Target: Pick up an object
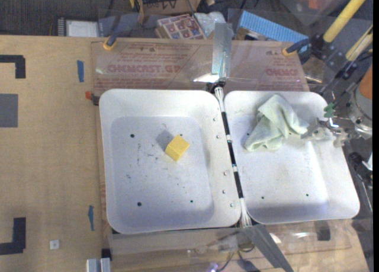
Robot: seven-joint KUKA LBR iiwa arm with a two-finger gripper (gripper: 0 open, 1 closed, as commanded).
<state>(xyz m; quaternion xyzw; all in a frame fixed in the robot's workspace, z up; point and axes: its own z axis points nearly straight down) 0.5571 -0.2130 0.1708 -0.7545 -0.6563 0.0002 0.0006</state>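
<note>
Camera view — cloth crumpled, diagonal

- Gripper: pale metallic silver fingers, slim, at right of frame; detail blurred.
- Behind the fingers, a silver-grey block body with small dark fittings and a tiny green spot on its upper side.
- Arm at right edge: rounded orange band, cut off by the frame.
- Dark thin cables run along the wrist area at right edge, above and below the gripper body.
- Screws and markings too small to read.
</note>
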